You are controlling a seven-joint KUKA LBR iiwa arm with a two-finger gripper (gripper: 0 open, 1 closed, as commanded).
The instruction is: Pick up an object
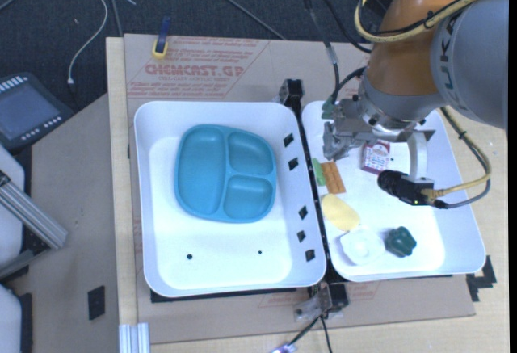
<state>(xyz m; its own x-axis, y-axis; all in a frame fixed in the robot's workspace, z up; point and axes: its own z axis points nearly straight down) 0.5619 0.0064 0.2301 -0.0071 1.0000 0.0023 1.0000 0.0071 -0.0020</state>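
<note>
The arm (436,44) hangs over the right bin (460,238), with its gripper (339,141) low near that bin's left wall, just above an orange block (329,175). Whether the fingers are open or closed cannot be told from this slant, and nothing shows between them. The things to choose from all lie in the right bin: the orange block, a yellow piece (341,212) just below it, a white cup (358,245), a green lump (400,241) and a small pink card (376,157) under the wrist. The left bin (153,206) holds a blue tray (226,174). This looks like the approach step, before any grasp. The next move likely calls for a straight descent onto the block, clear of the bin wall, then a firm close.
</note>
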